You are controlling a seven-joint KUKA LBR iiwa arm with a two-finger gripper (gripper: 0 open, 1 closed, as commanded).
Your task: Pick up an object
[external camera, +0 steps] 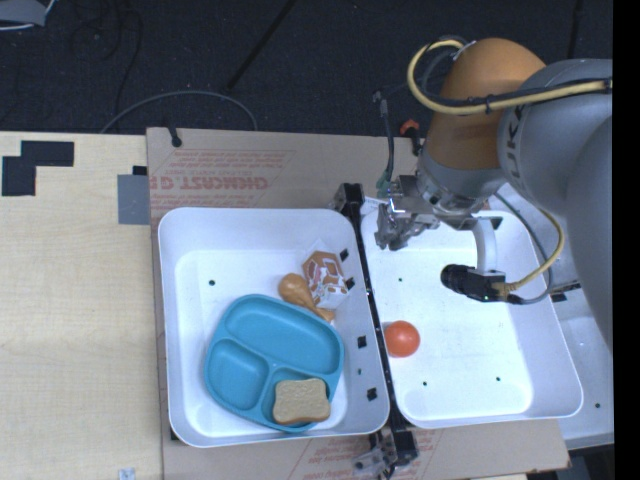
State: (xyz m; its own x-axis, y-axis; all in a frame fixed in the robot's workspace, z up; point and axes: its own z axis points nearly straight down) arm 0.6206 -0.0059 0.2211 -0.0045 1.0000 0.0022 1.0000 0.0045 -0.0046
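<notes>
Left bin: blue divided tray bearing a bread slice; beside it a brown drumstick-shaped item and a patterned object. Right bin: orange-red ball. Gripper poised above the right bin's far-left corner.

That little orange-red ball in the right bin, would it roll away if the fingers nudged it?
Probably. The orange-red ball looks round and smooth, lying loose on the flat floor of the right bin, apart from the walls. A side push would likely roll it; its smooth curve may slip from the gripper.
</notes>
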